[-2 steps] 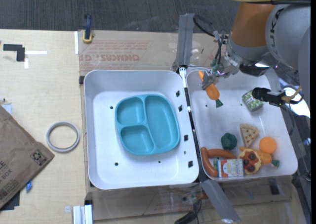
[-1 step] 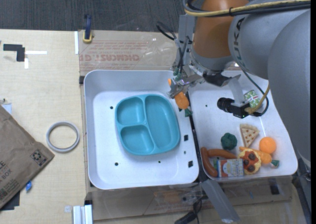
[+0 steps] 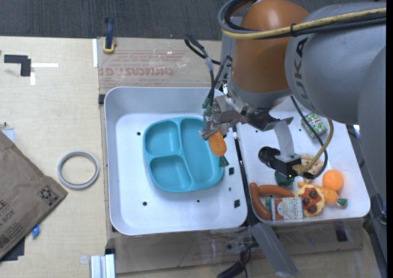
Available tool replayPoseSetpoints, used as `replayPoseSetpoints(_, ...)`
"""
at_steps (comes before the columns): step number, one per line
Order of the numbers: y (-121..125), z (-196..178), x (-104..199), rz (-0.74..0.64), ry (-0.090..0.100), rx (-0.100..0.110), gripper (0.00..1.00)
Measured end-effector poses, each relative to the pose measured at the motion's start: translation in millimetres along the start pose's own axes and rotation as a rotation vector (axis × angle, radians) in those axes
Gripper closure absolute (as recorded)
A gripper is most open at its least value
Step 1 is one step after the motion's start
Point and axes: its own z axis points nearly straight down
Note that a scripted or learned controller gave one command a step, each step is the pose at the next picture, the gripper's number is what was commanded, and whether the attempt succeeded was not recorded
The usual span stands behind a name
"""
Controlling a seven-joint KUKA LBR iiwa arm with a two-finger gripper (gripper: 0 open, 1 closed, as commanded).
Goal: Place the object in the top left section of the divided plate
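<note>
A blue divided plate (image 3: 178, 175) with three sections lies in the left white bin (image 3: 123, 203). My gripper (image 3: 212, 128) hangs over the plate's right rim, near the wall between the two bins. It is shut on an orange toy carrot (image 3: 217, 143), which hangs down from the fingers with its green tip lowest. The carrot sits above the plate's right-hand section, well to the right of the top left section (image 3: 161, 137), which holds nothing.
The right bin (image 3: 362, 200) holds a sausage (image 3: 263, 191), a pizza slice (image 3: 311, 196), an orange ball (image 3: 332, 180), a small carton (image 3: 286, 209) and a green can (image 3: 314, 124). A tape roll (image 3: 78, 168) and a cardboard box (image 3: 21, 191) lie on the bench to the left.
</note>
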Motion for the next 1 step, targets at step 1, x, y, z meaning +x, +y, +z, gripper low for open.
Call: replayPoseSetpoints(1, -2.0, -36.8, 2.1, 0.088, -0.001, -0.002, 1.0)
